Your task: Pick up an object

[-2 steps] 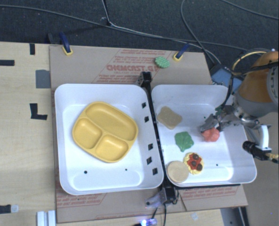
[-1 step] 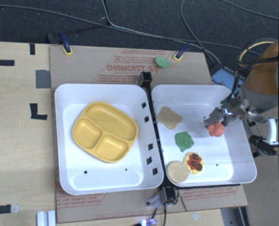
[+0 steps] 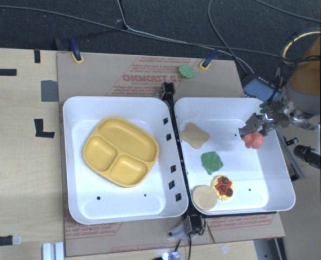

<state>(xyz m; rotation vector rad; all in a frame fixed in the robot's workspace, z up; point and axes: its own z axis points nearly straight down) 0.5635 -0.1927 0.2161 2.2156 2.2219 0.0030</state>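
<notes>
The right bin (image 3: 269, 199) holds several small toy foods: a tan slice (image 3: 194, 135), a green leafy piece (image 3: 211, 161), a round beige disc (image 3: 205, 197) and a yellow piece with red topping (image 3: 223, 187). A red lump (image 3: 253, 140) is near the bin's right wall, directly at the tip of my gripper (image 3: 256, 130). The gripper reaches in from the right, over the wall. I cannot tell whether the red lump is gripped or only lies beneath the tip.
A yellow divided plate (image 3: 121, 151) lies in the left bin (image 3: 76, 199). A green toy piece (image 3: 186, 71) sits on the cardboard behind the bins. Cables run across the dark floor at the back, and a black divider runs between the bins.
</notes>
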